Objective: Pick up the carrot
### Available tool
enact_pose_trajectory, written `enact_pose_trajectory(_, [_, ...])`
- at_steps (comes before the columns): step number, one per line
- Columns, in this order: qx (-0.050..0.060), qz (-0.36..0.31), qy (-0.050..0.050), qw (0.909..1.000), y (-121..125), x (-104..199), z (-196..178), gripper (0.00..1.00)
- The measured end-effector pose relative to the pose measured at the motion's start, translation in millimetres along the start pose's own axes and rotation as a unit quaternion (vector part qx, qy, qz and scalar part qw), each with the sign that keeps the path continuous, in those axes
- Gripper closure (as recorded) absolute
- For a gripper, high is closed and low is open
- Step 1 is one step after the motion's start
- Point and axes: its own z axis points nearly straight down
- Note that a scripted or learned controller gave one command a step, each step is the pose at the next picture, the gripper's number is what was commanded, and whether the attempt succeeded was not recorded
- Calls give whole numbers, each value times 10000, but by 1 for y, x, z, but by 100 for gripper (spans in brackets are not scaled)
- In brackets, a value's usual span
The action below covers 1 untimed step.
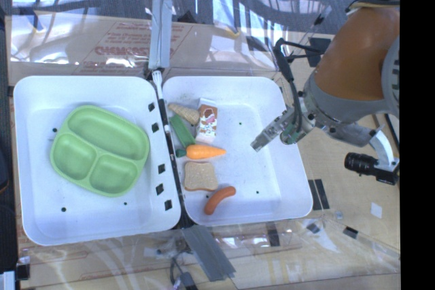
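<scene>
The carrot point(204, 152) is seen lying flat in the right bin point(272, 204), near its left wall, between a small carton point(207, 121) above and a bread slice point(200, 176) below. A sausage point(219, 200) is placed lower still. The gripper point(264, 140) (tilted, reaching in from the right) is held well apart from the carrot; whether it is open cannot be told. A green tray point(100, 149) is set in the left bin point(34, 214).
</scene>
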Motion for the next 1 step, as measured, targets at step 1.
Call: enact_pose_trajectory(1, [5, -364, 9, 9993, 20, 49, 68, 100])
